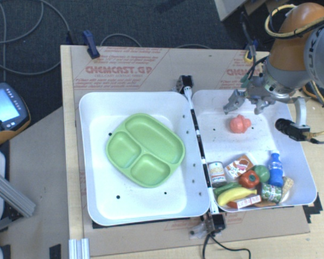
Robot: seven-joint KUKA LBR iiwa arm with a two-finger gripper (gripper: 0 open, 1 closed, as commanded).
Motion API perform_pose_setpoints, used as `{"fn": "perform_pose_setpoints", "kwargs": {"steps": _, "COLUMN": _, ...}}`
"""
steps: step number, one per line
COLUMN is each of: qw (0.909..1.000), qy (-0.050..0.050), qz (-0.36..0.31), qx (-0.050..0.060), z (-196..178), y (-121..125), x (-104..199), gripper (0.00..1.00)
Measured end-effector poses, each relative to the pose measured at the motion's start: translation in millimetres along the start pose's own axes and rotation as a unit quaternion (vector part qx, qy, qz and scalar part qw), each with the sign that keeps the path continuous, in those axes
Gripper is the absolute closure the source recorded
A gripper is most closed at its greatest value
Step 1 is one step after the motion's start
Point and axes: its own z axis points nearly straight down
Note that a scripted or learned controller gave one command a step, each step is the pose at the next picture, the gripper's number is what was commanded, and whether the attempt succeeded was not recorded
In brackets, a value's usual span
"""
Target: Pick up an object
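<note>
Brown cardboard-covered bench [124, 69], printed in red, stands over dark carpet strewn with cables. Two shallow white plastic bins sit side by side. Left bin [92, 144] holds a glossy green compartmented tray [146, 150]. Right bin [308, 171], upper part: a rounded pink toy [240, 124], matte, directly below the grey two-finger gripper [247, 102], fingers spread and apart from it. Lower right: clustered toy groceries [248, 185].

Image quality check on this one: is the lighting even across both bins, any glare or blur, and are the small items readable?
Camera view: lighting is bright and fairly even; the left bin looks slightly washed out around the green plate. Shadows are soft. The pink object is sharp enough, but labels in the toy food pile are too small to read. The gripper looks slightly soft.
</note>
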Motion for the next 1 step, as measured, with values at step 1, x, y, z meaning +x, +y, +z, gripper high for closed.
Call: {"fn": "perform_pose_setpoints", "kwargs": {"steps": 1, "qw": 1.0000, "qy": 0.000, "qz": 0.000, "qx": -0.001, "z": 90.2, "y": -7.4, "x": -15.2, "gripper": 0.00}}
